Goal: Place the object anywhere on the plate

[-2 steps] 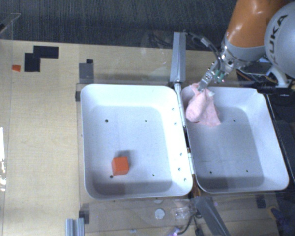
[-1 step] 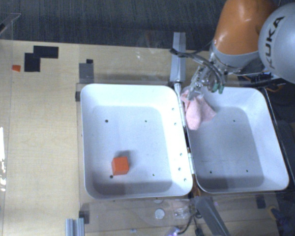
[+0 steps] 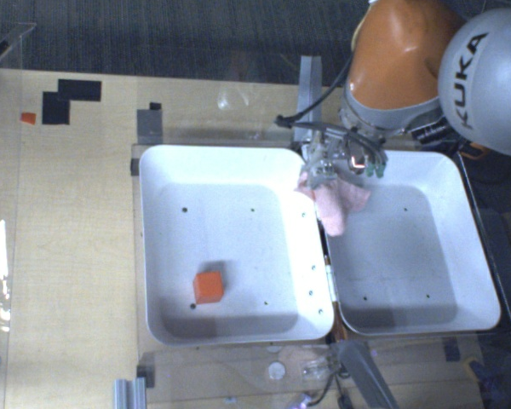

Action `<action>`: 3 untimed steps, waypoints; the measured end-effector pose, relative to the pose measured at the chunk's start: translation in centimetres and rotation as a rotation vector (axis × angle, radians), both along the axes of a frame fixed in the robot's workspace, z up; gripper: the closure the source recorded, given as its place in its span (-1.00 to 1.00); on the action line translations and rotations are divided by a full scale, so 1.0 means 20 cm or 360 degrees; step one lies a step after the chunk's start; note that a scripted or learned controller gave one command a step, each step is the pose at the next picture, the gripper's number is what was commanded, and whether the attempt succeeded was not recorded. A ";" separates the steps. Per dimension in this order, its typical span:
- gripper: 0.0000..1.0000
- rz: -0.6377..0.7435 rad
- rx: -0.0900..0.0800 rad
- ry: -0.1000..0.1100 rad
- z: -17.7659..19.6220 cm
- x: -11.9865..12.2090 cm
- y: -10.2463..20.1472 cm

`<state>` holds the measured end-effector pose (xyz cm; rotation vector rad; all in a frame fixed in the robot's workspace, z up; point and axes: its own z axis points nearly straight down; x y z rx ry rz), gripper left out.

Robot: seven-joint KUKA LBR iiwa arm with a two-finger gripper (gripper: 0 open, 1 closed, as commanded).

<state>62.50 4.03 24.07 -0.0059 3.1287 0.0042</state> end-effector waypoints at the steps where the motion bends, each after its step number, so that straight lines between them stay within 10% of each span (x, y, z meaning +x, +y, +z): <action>1: 1.00 0.0005 0.0000 0.0007 -0.06 -0.17 0.20; 3: 1.00 0.0002 0.0002 0.0009 -0.08 -0.43 0.60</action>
